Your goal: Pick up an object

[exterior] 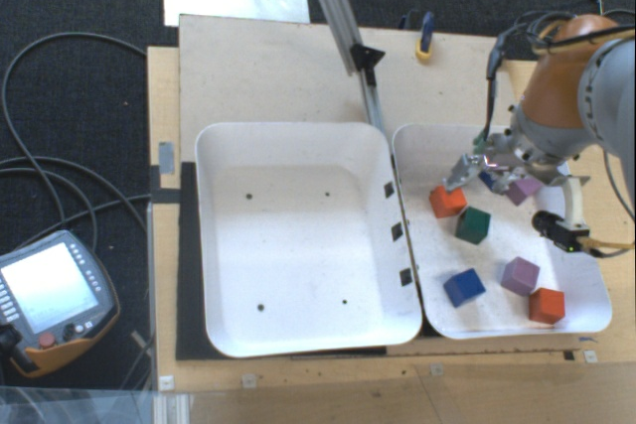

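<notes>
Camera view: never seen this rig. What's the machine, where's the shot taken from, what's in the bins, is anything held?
It is one fixed camera above a bench, looking down at a slant. The grey arm with the orange band reaches in from the right; it is a robot arm, and its claw hangs low over the right bin. That bin holds small blocks: an orange block and a green block near the claw, a blue block, a purple block and a second orange block toward the front. I cannot tell whether the claw holds anything. The left bin sits beside it.
</notes>
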